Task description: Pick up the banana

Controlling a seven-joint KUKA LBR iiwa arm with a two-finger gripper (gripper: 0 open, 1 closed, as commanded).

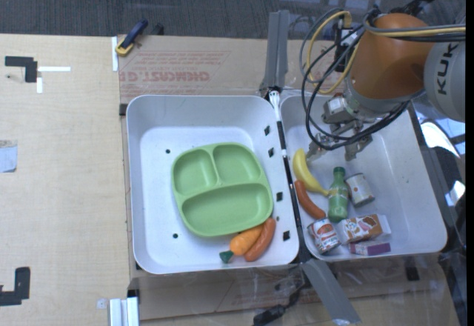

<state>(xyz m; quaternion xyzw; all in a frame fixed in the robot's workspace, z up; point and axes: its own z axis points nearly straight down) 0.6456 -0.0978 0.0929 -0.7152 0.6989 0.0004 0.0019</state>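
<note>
Camera view: the banana (306, 173) lies in the right bin (415, 239), close to the wall it shares with the left bin (148, 191), its upper end pointing toward the arm. A red sausage (310, 201) lies just below it, touching or nearly touching its lower end, and a green bottle (338, 193) stands just to its right. The gripper (339, 148) hangs above the bin floor, up and to the right of the banana, with its two fingers spread apart and nothing between them.

The step in hand looks like the approach before the grasp. To do it well, the gripper should shift left and slightly toward the front until it is centred over the banana's upper half, which lies free of the sausage and bottle. The fingers ought to straddle the fruit across its narrow width, not along its curve, so they close on its sides. Room is tight on the wall side, so a finger there could strike the bin wall during descent.

A small can (358, 188) and boxed snacks (363, 229) sit farther right, out of the way.
</note>
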